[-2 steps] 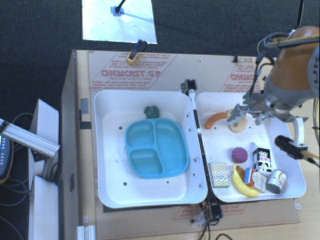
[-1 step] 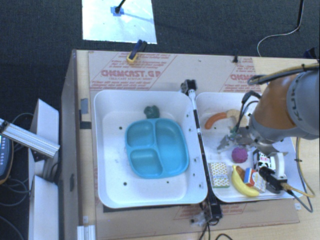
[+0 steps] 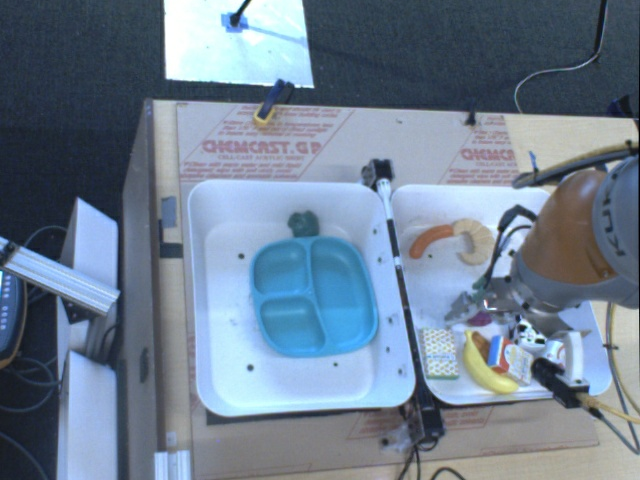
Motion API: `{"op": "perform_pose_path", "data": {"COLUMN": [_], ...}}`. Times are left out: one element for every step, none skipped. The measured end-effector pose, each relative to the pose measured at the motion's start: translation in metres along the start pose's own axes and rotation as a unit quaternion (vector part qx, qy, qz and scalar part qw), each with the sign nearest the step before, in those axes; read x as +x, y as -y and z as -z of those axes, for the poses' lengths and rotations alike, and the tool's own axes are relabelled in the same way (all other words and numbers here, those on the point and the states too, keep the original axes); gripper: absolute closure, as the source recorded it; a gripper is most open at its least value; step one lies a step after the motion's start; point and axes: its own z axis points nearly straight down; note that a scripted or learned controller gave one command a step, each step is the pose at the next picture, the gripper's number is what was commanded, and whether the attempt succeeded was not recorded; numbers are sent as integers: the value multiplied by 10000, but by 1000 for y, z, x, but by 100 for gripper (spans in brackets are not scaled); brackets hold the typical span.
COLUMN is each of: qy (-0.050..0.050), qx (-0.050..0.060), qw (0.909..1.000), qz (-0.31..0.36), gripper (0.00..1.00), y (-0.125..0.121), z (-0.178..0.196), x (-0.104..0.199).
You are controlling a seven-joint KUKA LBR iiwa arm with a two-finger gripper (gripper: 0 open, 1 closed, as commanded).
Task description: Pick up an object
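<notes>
End effector [image 3: 480, 306] low in the right bin [image 3: 432, 278], fingers' spread impossible to tell, nothing visibly between them. Just beside it, near the front wall: yellow banana [image 3: 484, 366], patterned sponge-like block [image 3: 439, 354], small red and white items [image 3: 512, 356]. Farther back, orange curved piece [image 3: 431, 239] touching a tan ring-shaped piece [image 3: 475, 242]. In the left bin [image 3: 215, 268], blue divided tray [image 3: 312, 296], dark green object [image 3: 303, 224] at its far edge.

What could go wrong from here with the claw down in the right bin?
1. The claw sits low among crowded items; the banana, the patterned block and small toys lie close together, so it may nudge or catch two at once.
2. The arm hides part of the right bin, so a grasp there would be hard to confirm.
</notes>
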Motion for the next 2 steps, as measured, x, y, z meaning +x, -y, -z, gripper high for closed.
{"op": "perform_pose_path", "data": {"qy": [-1,0], "qx": [-21,-18], "qw": [10000,10000], "qz": [5,15], "gripper": [100,100], "y": [-2,-42], "z": [11,101], "x": [0,59]}}
